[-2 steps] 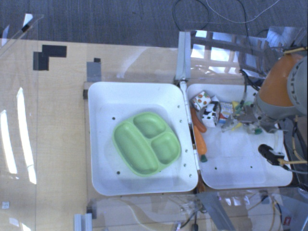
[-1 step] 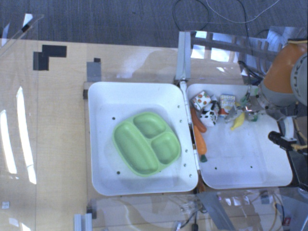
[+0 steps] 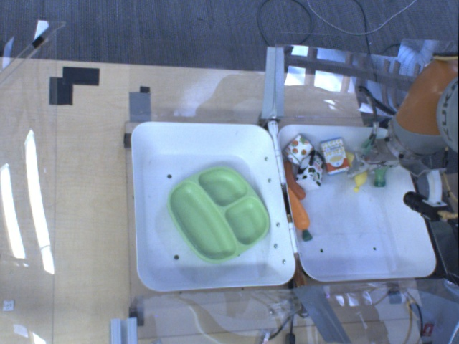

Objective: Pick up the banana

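Yellow and small, the banana (image 3: 358, 180) lies in the right-hand white bin (image 3: 373, 260), in its upper half and roughly midway across, resting on the bin floor with nothing gripping it. Just to its right sits a small green object (image 3: 379, 177), too small to identify, and just above and to its left stands a little carton (image 3: 333, 156) with an orange-red front. Further left are a white ball with orange patches (image 3: 299, 149) and, just below it, a black-and-white toy (image 3: 310, 172) that looks like a cow. An orange carrot (image 3: 296, 205) runs along the bin's left wall, its green tip pointing toward the near edge. The grey arm (image 3: 423, 135), with its orange band (image 3: 429, 95), reaches in over the bin's upper right corner, and the gripper (image 3: 387, 160) hangs close above and to the right of the banana; from this angle it cannot be told whether it is open or closed, and nothing can be seen held in it. The left-hand white bin (image 3: 154, 264) holds a pale green divided plate (image 3: 219, 213) with three compartments, lying flat near the middle and turned at a slant. Both bins sit side by side on a light wooden bench (image 3: 72, 228).
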You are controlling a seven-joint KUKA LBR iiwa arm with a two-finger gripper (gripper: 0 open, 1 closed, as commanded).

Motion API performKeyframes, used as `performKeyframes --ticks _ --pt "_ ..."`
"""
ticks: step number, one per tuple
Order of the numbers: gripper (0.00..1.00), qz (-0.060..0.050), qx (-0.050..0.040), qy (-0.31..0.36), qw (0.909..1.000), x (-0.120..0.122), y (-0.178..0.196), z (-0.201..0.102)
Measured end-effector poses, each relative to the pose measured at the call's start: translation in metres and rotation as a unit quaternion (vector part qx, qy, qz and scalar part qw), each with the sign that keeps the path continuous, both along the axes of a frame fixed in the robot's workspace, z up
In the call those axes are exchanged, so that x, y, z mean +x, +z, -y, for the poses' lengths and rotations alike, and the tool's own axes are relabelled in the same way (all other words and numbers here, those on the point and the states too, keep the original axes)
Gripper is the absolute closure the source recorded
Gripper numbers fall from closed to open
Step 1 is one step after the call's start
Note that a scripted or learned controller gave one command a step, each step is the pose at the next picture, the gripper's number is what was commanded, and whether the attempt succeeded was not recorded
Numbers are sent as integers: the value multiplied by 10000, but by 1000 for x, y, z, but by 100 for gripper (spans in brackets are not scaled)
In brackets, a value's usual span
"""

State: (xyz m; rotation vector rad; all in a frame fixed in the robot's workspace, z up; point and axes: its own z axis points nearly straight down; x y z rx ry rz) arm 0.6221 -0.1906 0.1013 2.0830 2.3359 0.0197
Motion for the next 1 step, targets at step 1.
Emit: performKeyframes --ticks 1 --pt "100 -43 -5 -1266 9919 32 88 -14"
